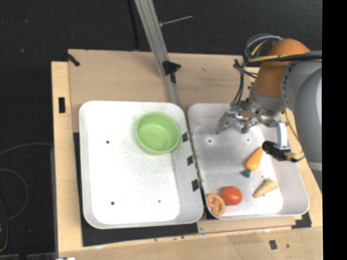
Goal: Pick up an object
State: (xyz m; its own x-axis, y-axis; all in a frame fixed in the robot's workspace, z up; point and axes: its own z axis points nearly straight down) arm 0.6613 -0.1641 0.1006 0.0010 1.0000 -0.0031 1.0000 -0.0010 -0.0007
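Gripper (234,124) over right bin (217,156), tan bench (119,80), black floor (32,26)

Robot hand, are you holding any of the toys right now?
No. The hand hovers over a bare part of the right bin with nothing between its fingers. The carrot, tomato and the other toys lie loose in the bin.

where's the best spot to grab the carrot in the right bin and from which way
Take the carrot across its thick orange middle, coming straight down from above. It lies flat and slanted, green tip low and left, so the fingers would likely fit best set across its long axis. The hand hangs up and left of it, and bare bin floor surrounds it.
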